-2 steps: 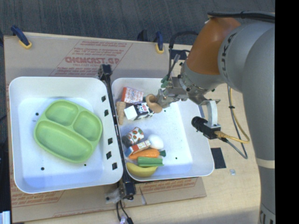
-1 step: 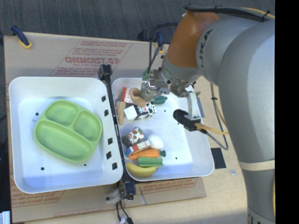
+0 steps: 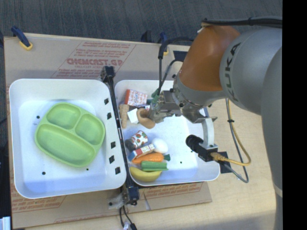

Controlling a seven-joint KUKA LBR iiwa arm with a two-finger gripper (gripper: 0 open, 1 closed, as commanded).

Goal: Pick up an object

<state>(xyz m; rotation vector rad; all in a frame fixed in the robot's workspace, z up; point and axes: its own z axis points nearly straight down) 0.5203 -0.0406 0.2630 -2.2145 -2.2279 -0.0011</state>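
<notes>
My gripper point(image 3: 154, 111) hangs low over the upper left part of the right bin point(image 3: 192, 174), under the arm's orange band. Right at its tip lies a tan and brown toy piece point(image 3: 145, 119), touching or nearly touching it. A red and white carton point(image 3: 135, 97) sits just behind, and a tan block point(image 3: 124, 114) lies by the bin's left wall. Nearer the front are a strawberry-print can point(image 3: 137, 139), a white egg point(image 3: 161, 146), a carrot point(image 3: 151, 157), a green vegetable point(image 3: 154, 166) and a banana point(image 3: 144, 175).
The left bin point(image 3: 19, 128) holds a green divided plate point(image 3: 70, 133). A black sensor with a yellow cable point(image 3: 204, 150) hangs from the wrist over the right bin's right side. Clamps hold the cardboard sheet point(image 3: 91, 56) under both bins.
</notes>
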